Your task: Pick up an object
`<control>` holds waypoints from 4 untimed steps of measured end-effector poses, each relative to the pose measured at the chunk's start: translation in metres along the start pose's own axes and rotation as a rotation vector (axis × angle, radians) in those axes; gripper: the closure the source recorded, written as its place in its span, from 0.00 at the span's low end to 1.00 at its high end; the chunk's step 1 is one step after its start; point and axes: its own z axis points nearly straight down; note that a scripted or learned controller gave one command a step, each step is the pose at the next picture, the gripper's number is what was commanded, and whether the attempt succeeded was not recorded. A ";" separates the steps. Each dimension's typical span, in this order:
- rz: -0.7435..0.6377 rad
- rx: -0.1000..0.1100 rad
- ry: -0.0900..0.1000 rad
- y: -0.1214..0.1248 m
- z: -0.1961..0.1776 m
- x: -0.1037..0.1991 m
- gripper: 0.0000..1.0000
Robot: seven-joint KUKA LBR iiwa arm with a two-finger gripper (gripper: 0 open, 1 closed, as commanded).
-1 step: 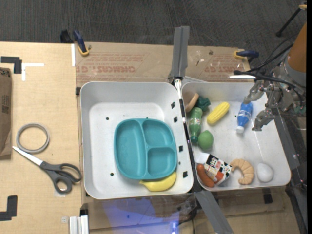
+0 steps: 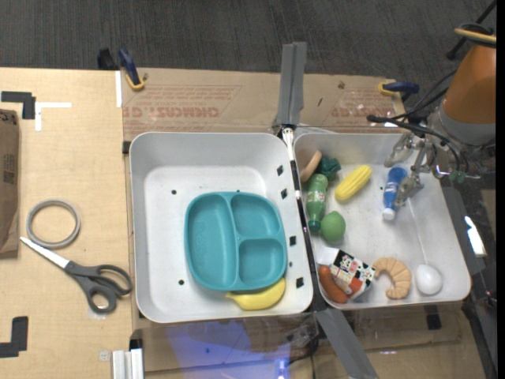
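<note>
Presently, contents listed by size, the pick being at the approach stage.

Left bin (image 2: 150, 235): holds a teal divided plate (image 2: 235, 240), with a yellow banana (image 2: 259, 297) tucked under its near edge.

Right bin (image 2: 442, 290): holds the candidates for picking.

Arm (image 2: 473, 85): enters at the far right; the orange band shows above the wrist.

Gripper (image 2: 412, 166): hangs over the far right part of the right bin. Whether it is wide or narrow cannot be told from this slant, and nothing can be confirmed as held.

Blue-and-white bottle (image 2: 390, 191): lies just beside the gripper, on its left and slightly nearer; seemingly the closest thing to grasp. Whether they touch cannot be told.

Green bottle (image 2: 316, 199), corn cob (image 2: 353, 181), green ball (image 2: 333, 226): left half of the right bin, well apart from the gripper.

Croissant (image 2: 394, 275), patterned carton (image 2: 351, 272), white egg (image 2: 428, 279): near edge.

Outside the bins, on the bench to the left: scissors (image 2: 83, 275), tape roll (image 2: 53, 222).

Next move, as judged: settle over the blue-and-white bottle, descend squarely, close across its narrow body, then lift.
</note>
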 end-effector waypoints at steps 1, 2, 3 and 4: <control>-0.020 0.000 -0.013 0.023 0.016 0.004 0.00; 0.117 0.000 -0.003 0.062 0.024 -0.004 0.00; 0.115 0.001 -0.009 0.063 0.012 -0.006 1.00; 0.290 0.001 -0.002 0.066 -0.105 0.030 1.00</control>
